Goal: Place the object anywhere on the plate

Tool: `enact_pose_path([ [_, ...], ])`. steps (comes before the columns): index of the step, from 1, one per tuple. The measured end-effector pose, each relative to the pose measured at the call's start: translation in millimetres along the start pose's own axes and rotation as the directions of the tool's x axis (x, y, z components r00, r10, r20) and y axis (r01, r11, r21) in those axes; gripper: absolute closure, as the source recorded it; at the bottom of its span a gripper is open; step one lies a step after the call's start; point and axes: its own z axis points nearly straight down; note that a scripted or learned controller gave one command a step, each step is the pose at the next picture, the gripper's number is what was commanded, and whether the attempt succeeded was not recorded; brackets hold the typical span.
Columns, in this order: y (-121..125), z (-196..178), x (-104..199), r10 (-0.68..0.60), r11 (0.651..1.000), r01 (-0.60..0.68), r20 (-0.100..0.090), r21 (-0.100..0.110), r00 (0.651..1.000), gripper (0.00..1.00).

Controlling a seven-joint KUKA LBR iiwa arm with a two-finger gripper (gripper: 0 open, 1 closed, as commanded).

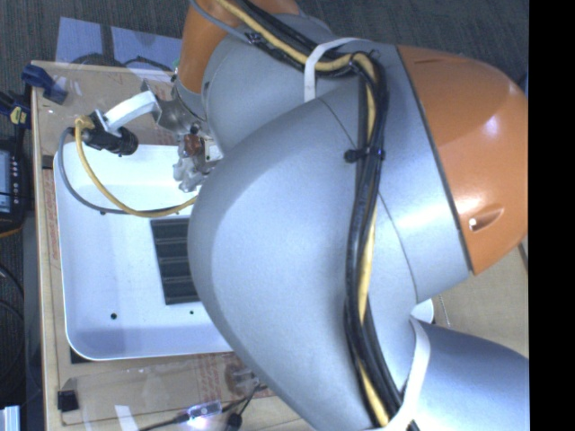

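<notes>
My gripper [190, 167] hangs over the far part of the white bin [99, 268], just above its floor. The big grey and orange arm [359, 223] reaches in from the right and hides most of the bench. A dark ribbed rectangular thing [173, 260] lies flat on the bin floor, nearer the camera than the gripper, with its right side hidden under the arm. I see nothing clearly held at the gripper.
The bin's left and near walls border a wooden bench edge [135, 389]. Two small dark dots [114, 315] mark the bin floor. Dark gear [11, 182] sits at the far left, outside the bin.
</notes>
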Motion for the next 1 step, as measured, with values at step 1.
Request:
enact_pose_path([
  [1,73.5,23.3,-14.3,-0.238,0.971,0.238,0.006,0.005,0.971,1.0],
])
